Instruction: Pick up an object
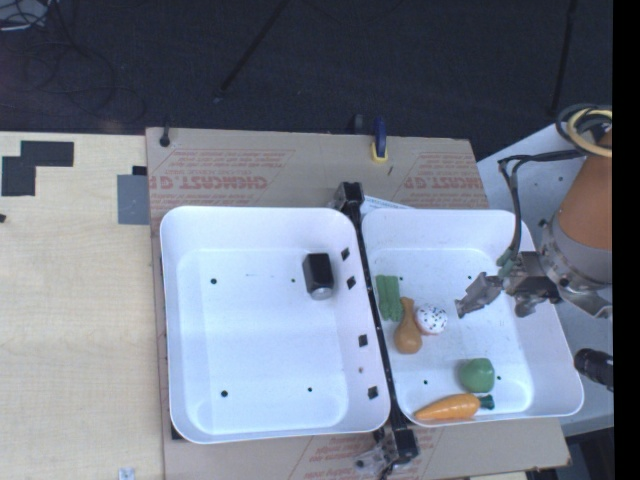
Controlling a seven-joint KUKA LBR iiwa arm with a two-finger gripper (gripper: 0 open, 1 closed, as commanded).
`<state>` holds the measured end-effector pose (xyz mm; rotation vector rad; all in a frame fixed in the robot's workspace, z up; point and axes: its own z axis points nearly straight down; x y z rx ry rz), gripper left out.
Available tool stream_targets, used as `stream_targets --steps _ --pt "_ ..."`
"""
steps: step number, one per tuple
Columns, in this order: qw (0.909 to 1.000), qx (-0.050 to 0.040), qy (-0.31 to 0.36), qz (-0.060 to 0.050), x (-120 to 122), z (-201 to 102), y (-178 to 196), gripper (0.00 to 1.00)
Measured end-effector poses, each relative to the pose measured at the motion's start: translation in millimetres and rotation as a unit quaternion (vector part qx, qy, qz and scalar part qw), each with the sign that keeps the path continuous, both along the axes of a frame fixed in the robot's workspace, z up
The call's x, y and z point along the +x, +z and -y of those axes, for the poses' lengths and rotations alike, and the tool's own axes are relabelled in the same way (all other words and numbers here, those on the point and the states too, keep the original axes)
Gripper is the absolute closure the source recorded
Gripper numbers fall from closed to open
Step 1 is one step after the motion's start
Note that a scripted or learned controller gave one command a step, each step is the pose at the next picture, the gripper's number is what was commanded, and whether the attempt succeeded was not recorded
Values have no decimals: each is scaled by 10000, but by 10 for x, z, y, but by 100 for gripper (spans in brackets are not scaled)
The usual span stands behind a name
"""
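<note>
Now tool (478, 298) hovers just right of dotted white ball (432, 320).

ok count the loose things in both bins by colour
black: 1, cylinder in the left bin
green: 2, block, round piece
orange: 1, carrot
tan: 1, gourd-shaped piece
white: 1, spotted ball
total: 6

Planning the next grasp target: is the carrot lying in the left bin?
No, the carrot lies in the right bin, near its front edge, beside a green round object.
</note>
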<state>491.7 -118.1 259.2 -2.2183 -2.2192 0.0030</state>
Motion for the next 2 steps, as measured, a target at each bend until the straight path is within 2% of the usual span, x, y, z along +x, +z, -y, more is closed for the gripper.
stream_targets --steps 1,2 --pt "10000 4 -1 -13 -1 7 95 100" --pt "10000 3 -8 -29 -179 174 -519 100"
